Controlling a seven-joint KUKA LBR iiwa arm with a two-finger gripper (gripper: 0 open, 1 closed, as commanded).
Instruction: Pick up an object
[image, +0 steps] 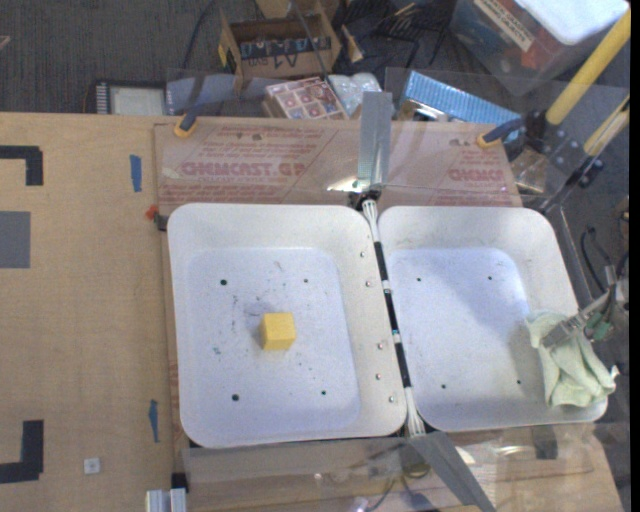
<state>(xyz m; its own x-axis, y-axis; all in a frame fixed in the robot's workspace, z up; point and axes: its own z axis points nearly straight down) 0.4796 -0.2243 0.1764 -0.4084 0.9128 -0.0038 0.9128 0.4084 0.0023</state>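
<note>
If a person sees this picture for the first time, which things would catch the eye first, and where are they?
The small yellow cube-shaped block stands out most: it sits alone near the middle of the left shallow white bin. Next comes the crumpled pale green cloth, bunched against the right edge of the right shallow white bin. The metal gripper is at that cloth's upper edge, coming in from the right.

Bench (brown) with two bins

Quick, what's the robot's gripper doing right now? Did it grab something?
Gripper: at the right bin's right edge, touching the pale green cloth; open or closed cannot be told.
</note>
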